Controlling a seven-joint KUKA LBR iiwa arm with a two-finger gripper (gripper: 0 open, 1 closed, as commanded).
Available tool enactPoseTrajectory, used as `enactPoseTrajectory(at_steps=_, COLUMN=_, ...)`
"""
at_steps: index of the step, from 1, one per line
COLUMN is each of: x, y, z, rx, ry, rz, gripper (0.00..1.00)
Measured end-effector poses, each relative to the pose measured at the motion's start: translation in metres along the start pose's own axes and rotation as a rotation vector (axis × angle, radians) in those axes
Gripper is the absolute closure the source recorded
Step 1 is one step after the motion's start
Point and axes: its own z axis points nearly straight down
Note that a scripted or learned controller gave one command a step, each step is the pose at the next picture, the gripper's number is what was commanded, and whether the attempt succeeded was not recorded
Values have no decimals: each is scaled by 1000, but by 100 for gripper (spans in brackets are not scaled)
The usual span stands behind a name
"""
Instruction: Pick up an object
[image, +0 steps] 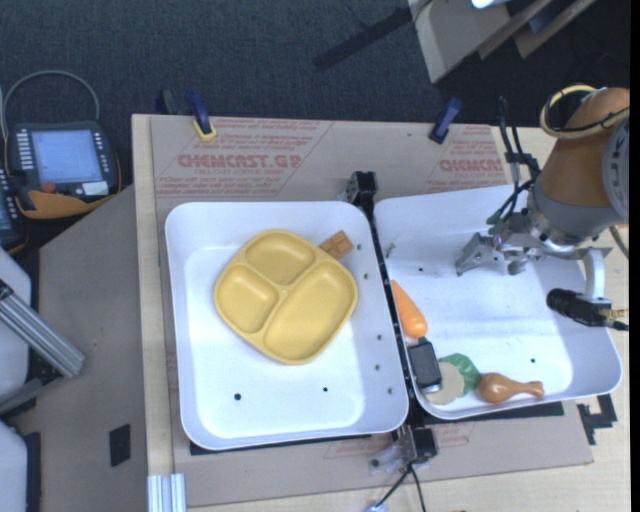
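**Gripper over right bin, nothing picked yet**

Gripper (487, 252) sits over the upper part of the right bin (590, 385), grey fingers pointing toward the view's left. Can't tell open or shut from this angle, finger gap too small to read. Nothing visible between the fingers. Bare white bin floor underneath.

Candidates, all in right bin, all apart from the gripper:
- carrot (408, 310), orange, lying along the bin's left wall, below and left of the gripper. Nearest of the lot.
- black block (424, 365), just below the carrot, also against the left wall.
- green piece (460, 368) and a tan disc (446, 386), overlapping, at the bottom-left corner.
- drumstick (508, 386), tan-orange, near the bottom edge, just beside the green piece.

Left bin (190, 330) holds a yellow divided plate (287, 296) with a small brown block (337, 243) touching its upper right rim. Well apart from the gripper, across the divider.

Doing it well, as a judgement:
- Go for the carrot or the drumstick. Elongated, so close across the narrow axis, not along the length.
- Carrot hugs the wall: one finger may hit the rim. Approach from the open bin side, or pick the drumstick, more room around it.
- Avoid the bottom-left cluster: overlapping items, likely to grab two or nudge them apart.
- Centre over the target before descending, then go straight down.
- Confirm the item between the fingers after lift before calling it a success.
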Motion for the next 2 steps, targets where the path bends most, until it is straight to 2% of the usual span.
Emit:
enactPoseTrajectory(at_steps=1, x=-2, y=3, z=35, rx=-12, ry=-7, rz=2, gripper=0)
enactPoseTrajectory(at_steps=2, x=-1, y=7, z=19, rx=-26, ry=-5, rz=1, gripper=100)
